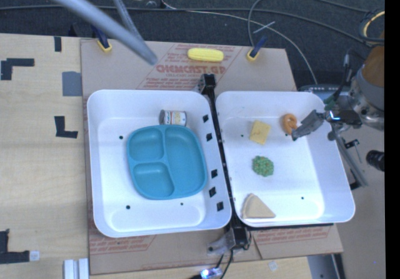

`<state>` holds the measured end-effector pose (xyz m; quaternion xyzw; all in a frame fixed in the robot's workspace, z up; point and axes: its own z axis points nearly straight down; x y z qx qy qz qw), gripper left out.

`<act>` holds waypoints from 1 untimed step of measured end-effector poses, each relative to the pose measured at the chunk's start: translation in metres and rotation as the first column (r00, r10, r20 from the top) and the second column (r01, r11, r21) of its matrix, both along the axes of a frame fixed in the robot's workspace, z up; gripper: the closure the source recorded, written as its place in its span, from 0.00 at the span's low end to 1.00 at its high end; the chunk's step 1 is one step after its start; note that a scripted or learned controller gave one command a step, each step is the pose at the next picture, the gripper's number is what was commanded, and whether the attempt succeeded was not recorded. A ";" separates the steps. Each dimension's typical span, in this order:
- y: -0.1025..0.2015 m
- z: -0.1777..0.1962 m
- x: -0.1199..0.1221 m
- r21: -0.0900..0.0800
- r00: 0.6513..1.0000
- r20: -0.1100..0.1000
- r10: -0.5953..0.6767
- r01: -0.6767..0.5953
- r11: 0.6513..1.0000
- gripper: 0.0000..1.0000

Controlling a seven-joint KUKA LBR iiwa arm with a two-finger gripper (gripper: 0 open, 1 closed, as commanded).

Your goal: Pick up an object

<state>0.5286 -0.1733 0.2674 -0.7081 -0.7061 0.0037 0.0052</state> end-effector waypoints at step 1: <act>0.000 0.006 0.002 -0.002 1.000 0.011 0.004 -0.004 1.000 0.00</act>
